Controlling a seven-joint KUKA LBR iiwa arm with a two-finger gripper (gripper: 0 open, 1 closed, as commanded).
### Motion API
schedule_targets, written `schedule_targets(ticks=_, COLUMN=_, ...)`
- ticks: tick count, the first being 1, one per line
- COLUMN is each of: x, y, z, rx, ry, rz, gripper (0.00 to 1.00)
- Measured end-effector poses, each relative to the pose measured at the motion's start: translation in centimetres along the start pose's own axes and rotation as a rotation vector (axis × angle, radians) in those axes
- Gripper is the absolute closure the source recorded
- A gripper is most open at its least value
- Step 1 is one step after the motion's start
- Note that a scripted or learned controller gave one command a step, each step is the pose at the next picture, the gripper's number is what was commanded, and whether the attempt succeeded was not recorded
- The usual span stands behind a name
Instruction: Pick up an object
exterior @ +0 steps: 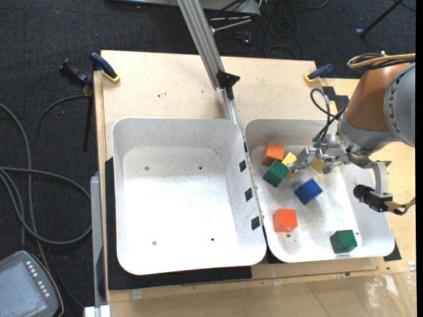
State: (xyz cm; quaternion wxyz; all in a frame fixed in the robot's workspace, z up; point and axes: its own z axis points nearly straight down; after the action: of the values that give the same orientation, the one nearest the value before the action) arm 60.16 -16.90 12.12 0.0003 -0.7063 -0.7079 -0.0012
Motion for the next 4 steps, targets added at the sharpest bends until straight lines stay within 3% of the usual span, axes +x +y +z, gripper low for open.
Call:
schedule_targets(ticks=1, x=-0.1, y=0.6, z=0.3, rx=-0.020, ry=-0.006, rz=0.000, gripper=0.00)
schedule_targets(ticks=2, x=0.0, y=0.7, z=-0.7, rx=-0.024, ry=-0.006, rz=0.000, gripper=1.00)
schedule_targets(ticks=3, x=0.6, y=1.5, z=-5.4, rx=-0.005, ry=-0.004, rz=-0.002, gripper=1.00)
schedule_targets(ticks=4, x=0.3, y=2.3, z=-10.1, rx=-0.006, ry=-0.005, rz=-0.001, gripper=1.00)
